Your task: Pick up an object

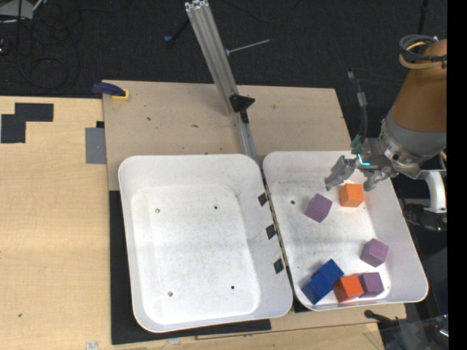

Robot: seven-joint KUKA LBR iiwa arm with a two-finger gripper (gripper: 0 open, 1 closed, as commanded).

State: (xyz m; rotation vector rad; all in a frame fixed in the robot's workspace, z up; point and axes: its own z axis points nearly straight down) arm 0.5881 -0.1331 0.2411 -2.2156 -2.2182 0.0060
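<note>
End effector (pixel 359 175) fingers spread apart, nothing between them, hovering just above small orange cube (pixel 352 195) in upper part of right shallow white bin (pixel 408 228). Advice: centre over cube, descend straight, straddle opposite faces, avoid nearby purple cube (pixel 318 208), then close.

My gripper (pixel 357 175) hangs with fingers spread above the right bin (pixel 408 232), just over an orange cube (pixel 352 195). A purple cube (pixel 318 207) lies near; blue, orange and purple blocks (pixel 343 281) cluster at the front. The left bin (pixel 135 173) sits alongside.
</note>
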